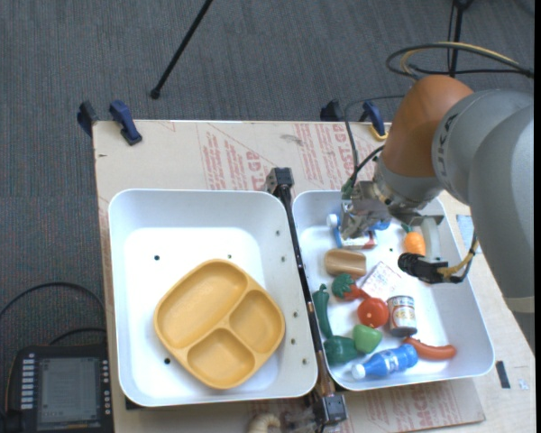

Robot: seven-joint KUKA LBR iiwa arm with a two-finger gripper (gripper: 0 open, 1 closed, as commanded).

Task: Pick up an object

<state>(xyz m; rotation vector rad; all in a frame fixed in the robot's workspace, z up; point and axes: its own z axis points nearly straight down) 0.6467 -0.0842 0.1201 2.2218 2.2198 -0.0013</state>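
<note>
You see the hand (359, 216) lowered into the upper left part of the right bin (474, 323), over a blue-and-white item (353, 236) lying there; from this slanted overhead angle you cannot tell whether its fingers are spread or closed, or whether anything sits between them. The grey arm (487, 161), with its orange band (424, 124), reaches in from your right. Just below the hand lies a tan bread roll (344, 262). Beyond that, the bin holds a green-topped red vegetable (345, 287), a white packet (379, 279), a red tomato (372, 311), a small tin can (401, 314), a green pepper (367, 337), a dark green cucumber (323, 309) along the left wall, a blue bottle (386, 362) and a red chili (428, 348) near the front. A small orange piece (415, 242) lies right of the hand. In the left bin (131, 233), a yellow divided plate (219, 322) rests flat. Both bins sit side by side on the cardboard-covered surface (216, 156), with blue clamps (123, 121) at its far edge.
</note>
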